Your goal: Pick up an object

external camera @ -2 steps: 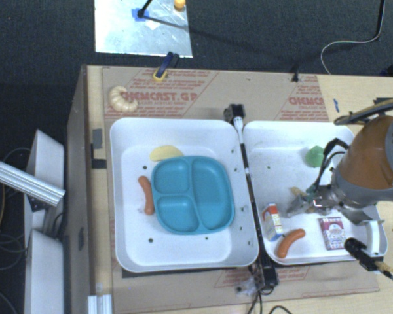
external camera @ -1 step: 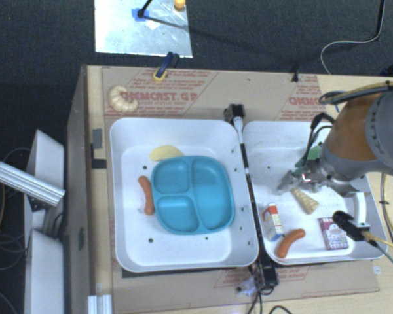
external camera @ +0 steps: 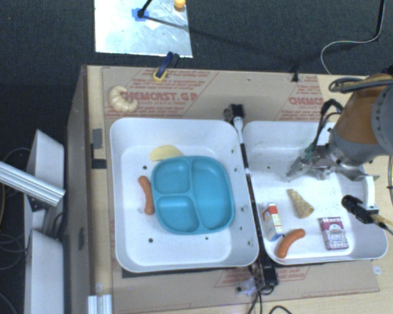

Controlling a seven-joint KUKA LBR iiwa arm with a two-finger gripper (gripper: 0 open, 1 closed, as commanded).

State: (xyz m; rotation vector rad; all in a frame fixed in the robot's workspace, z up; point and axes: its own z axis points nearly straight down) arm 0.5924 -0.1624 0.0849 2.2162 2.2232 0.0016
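Objects lie in the right bin; your hand hangs above them, maybe spread, holding nothing. Next you lower it onto the wedge.

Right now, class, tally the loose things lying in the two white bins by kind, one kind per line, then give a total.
Toy sausages: 2 — one beside the plate, one in the right bin
Blue divided plate: 1
Pale yellow piece: 1
Tan wedge: 1
Small upright packet: 1
Red printed card box: 1
Total: 7
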